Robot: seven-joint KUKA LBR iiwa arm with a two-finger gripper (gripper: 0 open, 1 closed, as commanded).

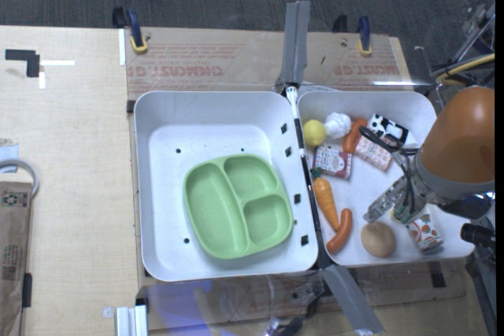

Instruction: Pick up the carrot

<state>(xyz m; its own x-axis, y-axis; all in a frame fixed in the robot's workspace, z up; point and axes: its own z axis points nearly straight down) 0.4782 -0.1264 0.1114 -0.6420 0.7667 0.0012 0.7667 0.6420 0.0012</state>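
Note:
The carrot (pixel 326 201), orange with a small green top, lies along the left wall of the right bin (pixel 423 101), pointing toward the front. My gripper (pixel 392 205) hangs low over the right bin, to the carrot's right and apart from it, just above a brown potato (pixel 378 239). Nothing shows between its tips. The arm's orange band (pixel 466 139) covers the bin's right side.
A red sausage-like piece (pixel 340 230) lies just in front of the carrot. A red packet (pixel 331 161), a lemon (pixel 313 132), a white ball (pixel 338 123) and an orange stick (pixel 352 139) lie behind it. A patterned cup (pixel 426 233) sits near the gripper. The left bin holds a green divided plate (pixel 239 205).

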